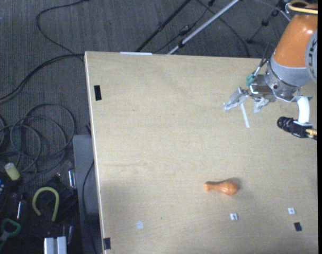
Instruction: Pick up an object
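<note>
A small orange gourd-shaped object (222, 187) lies on its side on the pale wooden bench top (166, 131), toward the lower right. My gripper (238, 111) hangs at the upper right, well above and slightly right of the object in the view and clear of it. Its thin pale fingers (231, 102) are spread apart, and the gripper is open with nothing between them. The grey wrist with its orange band (295, 40) rises behind it at the right edge.
Small square markers (233, 216) dot the bench near its lower right, and a black tag (97, 92) sits by the left edge. Cables (34, 136) and tools lie on the floor to the left. Stand legs (214, 15) cross the floor beyond the far edge.
</note>
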You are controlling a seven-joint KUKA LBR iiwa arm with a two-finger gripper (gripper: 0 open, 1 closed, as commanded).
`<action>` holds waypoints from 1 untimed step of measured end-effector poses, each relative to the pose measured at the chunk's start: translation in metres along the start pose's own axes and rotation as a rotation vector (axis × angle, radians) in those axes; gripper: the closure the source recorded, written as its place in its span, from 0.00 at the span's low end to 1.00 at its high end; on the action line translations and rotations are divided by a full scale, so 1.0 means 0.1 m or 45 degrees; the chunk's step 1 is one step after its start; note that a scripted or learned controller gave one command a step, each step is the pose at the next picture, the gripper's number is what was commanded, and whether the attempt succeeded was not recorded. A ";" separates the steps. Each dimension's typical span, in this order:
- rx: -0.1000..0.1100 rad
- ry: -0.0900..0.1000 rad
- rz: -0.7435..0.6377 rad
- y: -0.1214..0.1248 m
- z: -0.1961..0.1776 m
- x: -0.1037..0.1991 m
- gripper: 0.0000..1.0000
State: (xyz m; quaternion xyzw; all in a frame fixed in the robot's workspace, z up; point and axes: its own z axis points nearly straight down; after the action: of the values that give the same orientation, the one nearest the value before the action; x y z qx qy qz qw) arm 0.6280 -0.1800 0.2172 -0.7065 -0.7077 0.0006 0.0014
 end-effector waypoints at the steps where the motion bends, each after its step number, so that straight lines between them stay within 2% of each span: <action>1: -0.002 -0.005 -0.425 0.40 1.17 -0.23 0.00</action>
State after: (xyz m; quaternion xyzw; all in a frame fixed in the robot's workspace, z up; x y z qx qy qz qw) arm 0.6681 -0.2032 0.1001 -0.5792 -0.8152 0.0013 -0.0005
